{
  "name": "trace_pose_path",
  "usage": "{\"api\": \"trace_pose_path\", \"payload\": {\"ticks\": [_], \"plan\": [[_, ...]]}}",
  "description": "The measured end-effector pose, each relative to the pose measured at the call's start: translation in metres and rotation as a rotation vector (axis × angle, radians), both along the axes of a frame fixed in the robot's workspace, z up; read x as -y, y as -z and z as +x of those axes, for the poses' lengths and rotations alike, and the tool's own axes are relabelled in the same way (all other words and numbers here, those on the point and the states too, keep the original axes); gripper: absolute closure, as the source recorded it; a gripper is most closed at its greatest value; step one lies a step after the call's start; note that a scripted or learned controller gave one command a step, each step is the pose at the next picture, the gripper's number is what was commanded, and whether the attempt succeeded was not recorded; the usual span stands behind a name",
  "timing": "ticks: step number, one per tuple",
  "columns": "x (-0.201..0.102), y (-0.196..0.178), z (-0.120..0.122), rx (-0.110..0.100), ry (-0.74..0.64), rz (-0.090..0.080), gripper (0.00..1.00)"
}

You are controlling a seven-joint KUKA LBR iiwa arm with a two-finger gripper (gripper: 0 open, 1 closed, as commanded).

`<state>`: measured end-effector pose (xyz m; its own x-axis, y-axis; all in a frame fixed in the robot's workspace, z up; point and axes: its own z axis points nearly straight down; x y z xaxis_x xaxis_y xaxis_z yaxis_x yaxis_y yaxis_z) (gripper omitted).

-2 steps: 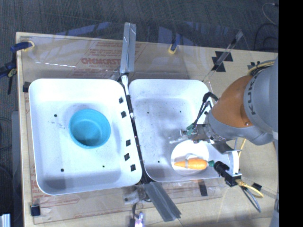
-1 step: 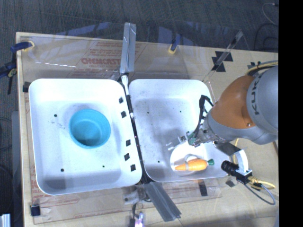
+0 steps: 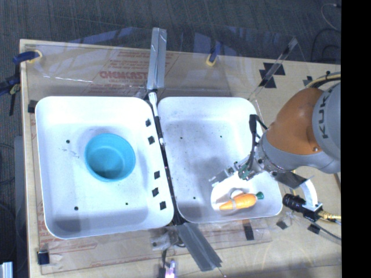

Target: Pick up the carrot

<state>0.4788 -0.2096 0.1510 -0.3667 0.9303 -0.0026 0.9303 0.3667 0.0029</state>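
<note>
At lower right, the carrot (image 3: 244,201) lies in the right bin (image 3: 191,114); the gripper (image 3: 240,172) hovers just above it, its opening impossible to tell.

This is a robotics lab test cell rather than a home or kitchen. A grey industrial arm with an orange band (image 3: 304,132) reaches over a pale wooden tabletop (image 3: 290,74) covered by a clear plastic sheet printed with red lettering (image 3: 124,74). Two shallow white plastic bins (image 3: 58,114) sit side by side, joined by a grey metal bar (image 3: 156,59). Blue clamps (image 3: 26,57) grip the tabletop's edge, black tape marks (image 3: 272,71) dot it, and dark grey carpet (image 3: 87,10) lies beyond.
</note>
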Motion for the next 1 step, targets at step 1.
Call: {"api": "trace_pose_path", "payload": {"ticks": [1], "plan": [[0.0025,0.0211,0.0071,0.027,0.145,-0.008,0.0]]}}
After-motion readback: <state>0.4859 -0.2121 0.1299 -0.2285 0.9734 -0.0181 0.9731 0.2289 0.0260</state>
